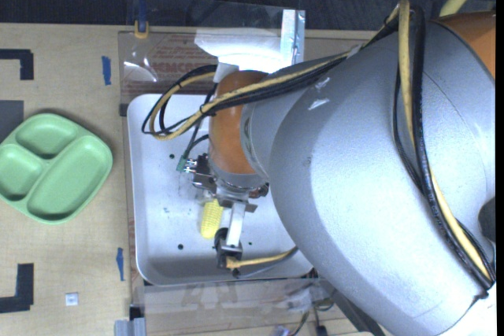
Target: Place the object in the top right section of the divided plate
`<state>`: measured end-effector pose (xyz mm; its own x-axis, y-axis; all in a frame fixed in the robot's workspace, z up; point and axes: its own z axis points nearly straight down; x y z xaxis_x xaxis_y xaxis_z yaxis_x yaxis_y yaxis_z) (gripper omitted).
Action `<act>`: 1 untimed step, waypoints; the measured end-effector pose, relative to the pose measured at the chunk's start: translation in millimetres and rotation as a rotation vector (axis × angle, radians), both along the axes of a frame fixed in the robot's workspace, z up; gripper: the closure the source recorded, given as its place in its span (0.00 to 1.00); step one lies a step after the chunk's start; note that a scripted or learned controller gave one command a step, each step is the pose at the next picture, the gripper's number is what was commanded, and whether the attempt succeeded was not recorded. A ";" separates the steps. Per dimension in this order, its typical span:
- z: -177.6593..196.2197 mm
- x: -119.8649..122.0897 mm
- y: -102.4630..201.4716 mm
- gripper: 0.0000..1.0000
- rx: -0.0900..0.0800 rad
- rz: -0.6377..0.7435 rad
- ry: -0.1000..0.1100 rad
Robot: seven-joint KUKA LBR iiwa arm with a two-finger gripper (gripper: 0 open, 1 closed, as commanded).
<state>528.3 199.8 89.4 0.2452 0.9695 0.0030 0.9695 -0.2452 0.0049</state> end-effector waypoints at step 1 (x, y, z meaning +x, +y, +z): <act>45.0 -42.5 25.6 1.00 -0.002 -0.421 0.009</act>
